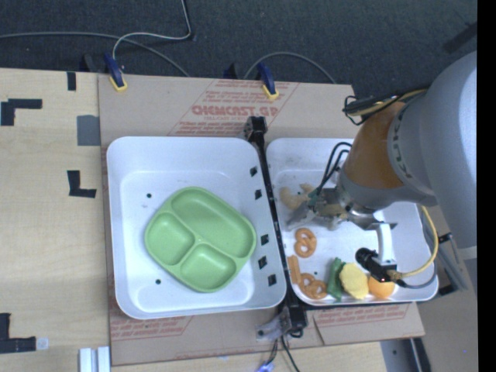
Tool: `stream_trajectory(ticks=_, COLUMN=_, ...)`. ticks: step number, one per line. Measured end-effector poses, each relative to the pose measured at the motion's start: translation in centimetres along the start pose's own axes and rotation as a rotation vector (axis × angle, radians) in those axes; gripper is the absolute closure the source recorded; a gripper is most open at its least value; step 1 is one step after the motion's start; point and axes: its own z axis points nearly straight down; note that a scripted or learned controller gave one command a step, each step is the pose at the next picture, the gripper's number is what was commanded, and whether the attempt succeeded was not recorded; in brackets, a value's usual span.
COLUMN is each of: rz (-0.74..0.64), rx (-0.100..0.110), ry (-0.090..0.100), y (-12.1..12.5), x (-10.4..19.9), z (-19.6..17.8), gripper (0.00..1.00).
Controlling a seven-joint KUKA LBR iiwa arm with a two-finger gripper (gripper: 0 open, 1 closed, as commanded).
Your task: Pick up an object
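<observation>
**benchwatcher:** Over the right-hand shallow white plastic bin the grey arm with the orange band is reaching down, and its two-finger gripper sits low near the divider, right by a pale tan lumpy object. Can't tell whether the fingers are spread or closed, the wrist and cables cover them. Nothing visibly held.

**pretzel_fan:** What else is in that bin?

**benchwatcher:** An orange pretzel-shaped toy just below the gripper, a second orange twisted piece near the front wall, then a green, yellow and orange cluster of toy food. The left white bin holds a light green three-compartment plastic plate.

**pretzel_fan:** So what goes wrong from here?

**benchwatcher:** My guess: the tan thing is tight against the divider, so one finger could land on the wall instead of beside it and just shove it. Also the pretzel is close enough to get nudged or pinched along with it. Flat, small stuff tends to slip out on the lift
</observation>
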Motion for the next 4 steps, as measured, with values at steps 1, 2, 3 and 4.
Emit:
stream_trajectory(ticks=1, rz=0.0, rx=-0.001, ry=0.0, y=-4.7, x=-0.1, z=0.0, gripper=0.0)
stream_trajectory(ticks=2, rz=0.0, rx=0.002, ry=0.0, y=-1.6, x=0.1, z=0.0, gripper=0.0)
stream_trajectory(ticks=3, rz=-0.001, rx=-0.003, ry=-0.001, y=-3.2, x=0.1, z=0.0, gripper=0.0)
stream_trajectory(ticks=4, rz=0.0, rx=-0.002, ry=-0.002, y=-3.2, x=0.0, z=-1.0, gripper=1.0)
